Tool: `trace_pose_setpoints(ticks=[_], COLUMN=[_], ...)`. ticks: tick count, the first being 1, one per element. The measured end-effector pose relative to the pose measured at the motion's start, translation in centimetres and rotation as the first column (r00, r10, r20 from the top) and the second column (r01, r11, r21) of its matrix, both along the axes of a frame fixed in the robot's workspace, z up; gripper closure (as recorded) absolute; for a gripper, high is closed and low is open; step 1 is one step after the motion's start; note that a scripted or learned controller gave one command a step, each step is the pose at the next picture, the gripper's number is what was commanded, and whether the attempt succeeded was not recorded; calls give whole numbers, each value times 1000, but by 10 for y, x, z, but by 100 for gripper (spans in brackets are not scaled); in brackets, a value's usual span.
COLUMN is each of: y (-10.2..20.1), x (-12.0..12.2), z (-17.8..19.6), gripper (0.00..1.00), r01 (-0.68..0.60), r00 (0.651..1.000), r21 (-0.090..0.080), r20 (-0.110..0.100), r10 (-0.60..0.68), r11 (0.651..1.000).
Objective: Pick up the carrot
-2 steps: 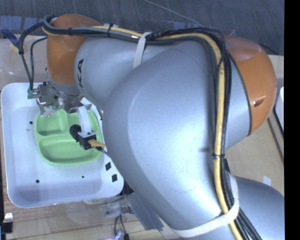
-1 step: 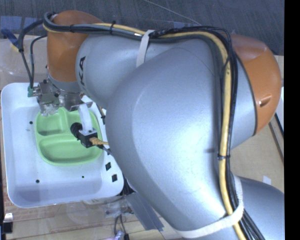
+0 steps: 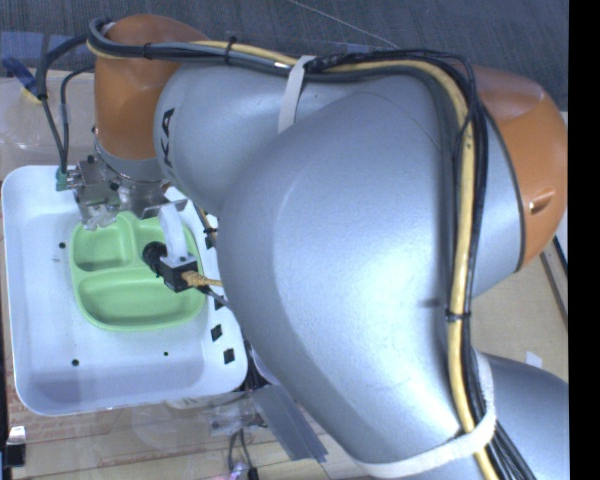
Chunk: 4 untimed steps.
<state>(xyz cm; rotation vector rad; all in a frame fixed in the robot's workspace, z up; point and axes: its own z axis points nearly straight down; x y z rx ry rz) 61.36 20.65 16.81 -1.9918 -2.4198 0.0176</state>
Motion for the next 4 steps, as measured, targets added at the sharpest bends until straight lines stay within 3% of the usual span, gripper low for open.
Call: trace_pose_setpoints(ticks=[1, 2, 3, 4], y=[1, 2, -1, -6], x=[0, 20, 42, 43], z=[10, 133, 123, 129], gripper=[100, 100, 100, 100], r01=[-7, 113, -158, -21], r00=[1000, 993, 987, 1000], r21=[-1, 8, 3, 3], r20=[-2, 20, 14, 15], r10=[7, -113, 158, 21], r11=[1000, 994, 987, 1000])
